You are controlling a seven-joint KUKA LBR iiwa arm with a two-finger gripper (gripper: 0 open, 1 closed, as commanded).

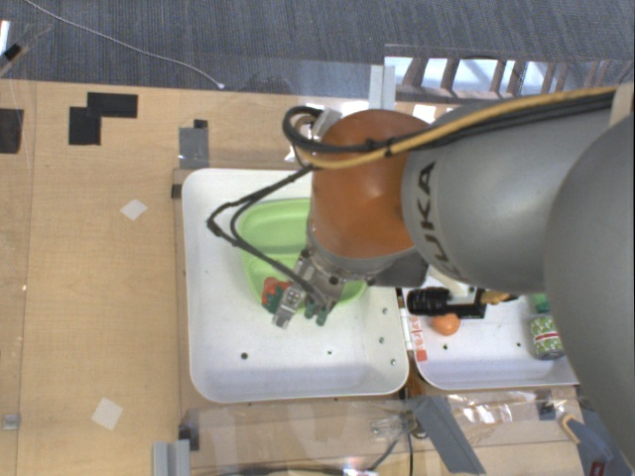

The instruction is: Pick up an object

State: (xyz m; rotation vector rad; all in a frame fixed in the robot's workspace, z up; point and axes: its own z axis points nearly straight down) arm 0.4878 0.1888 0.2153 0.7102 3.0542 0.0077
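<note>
A lime green bowl (272,224) lies in the left white bin (298,377), partly hidden under the arm's orange band. My gripper (298,305) hangs low at the bowl's near rim, over the bin floor. A small red and green object (270,289) sits right beside the fingertips, touching or nearly so. Whether anything is between the fingers cannot be made out. In the right bin (496,370) lie an orange ball (445,323), a black marker-like piece (444,302) and a green can-like object (544,333).
The big grey arm covers most of the right bin and the back right of the bench. Black cables (248,211) loop over the left bin's back. The left bin's front floor is bare white. Wooden benchtop lies to the left.
</note>
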